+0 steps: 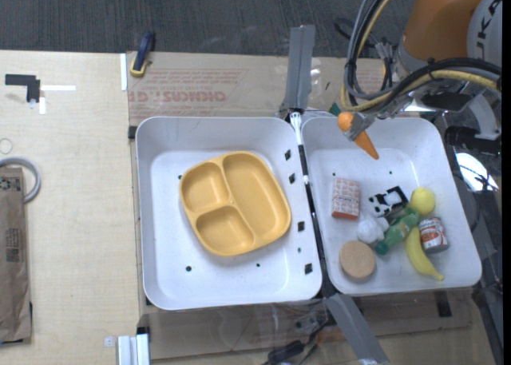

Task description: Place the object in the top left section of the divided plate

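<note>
The tool (357, 124) is clamped on a small orange carrot (363, 140) above the right white bin's (458, 165) upper-left corner. Below lie a wafer packet (346, 197), round biscuit (357, 259), banana (421, 255) and lemon (422, 200). The yellow three-section plate (234, 202) sits in the left bin (156, 220).

The arm (459, 4) runs off the top and right edges, so most of it is cut off. Its gripper (357, 125) is a small blur sitting over the carrot (363, 141), and you can't really make out where one ends and the other starts. Past the carrot, down in the right bin (455, 156), the green bottle (397, 228) covers part of a black-and-white thing (386, 200) I can't identify. The little can (432, 235) there has a label too small to read. The brown bag (14, 251) is clipped by the left edge.
</note>
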Robot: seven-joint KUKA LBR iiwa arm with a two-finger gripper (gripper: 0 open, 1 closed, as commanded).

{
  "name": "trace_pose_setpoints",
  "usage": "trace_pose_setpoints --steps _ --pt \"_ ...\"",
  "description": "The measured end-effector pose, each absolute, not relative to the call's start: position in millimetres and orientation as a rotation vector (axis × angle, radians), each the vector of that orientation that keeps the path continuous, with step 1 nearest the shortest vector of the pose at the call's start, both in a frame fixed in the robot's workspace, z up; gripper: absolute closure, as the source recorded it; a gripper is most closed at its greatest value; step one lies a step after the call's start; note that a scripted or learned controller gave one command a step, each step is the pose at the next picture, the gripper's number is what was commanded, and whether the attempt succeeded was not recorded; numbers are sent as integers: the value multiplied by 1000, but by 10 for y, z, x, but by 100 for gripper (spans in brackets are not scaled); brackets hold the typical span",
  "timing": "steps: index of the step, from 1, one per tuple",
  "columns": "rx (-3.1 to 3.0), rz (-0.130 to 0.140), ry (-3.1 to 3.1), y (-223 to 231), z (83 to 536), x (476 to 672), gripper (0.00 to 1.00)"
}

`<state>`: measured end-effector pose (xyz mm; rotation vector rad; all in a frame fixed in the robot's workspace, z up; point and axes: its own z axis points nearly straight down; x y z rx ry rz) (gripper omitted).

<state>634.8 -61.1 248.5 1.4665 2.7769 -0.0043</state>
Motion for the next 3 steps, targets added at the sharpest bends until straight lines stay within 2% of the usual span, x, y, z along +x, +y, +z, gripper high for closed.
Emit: trace_pose_setpoints --steps 1,2,3 --pt "1421 -3 2802 62 1910 6045 100" --pt "1297 -1 2859 984 1137 6301 100" --pt "1436 15 2771 1739 1066 6028 100"
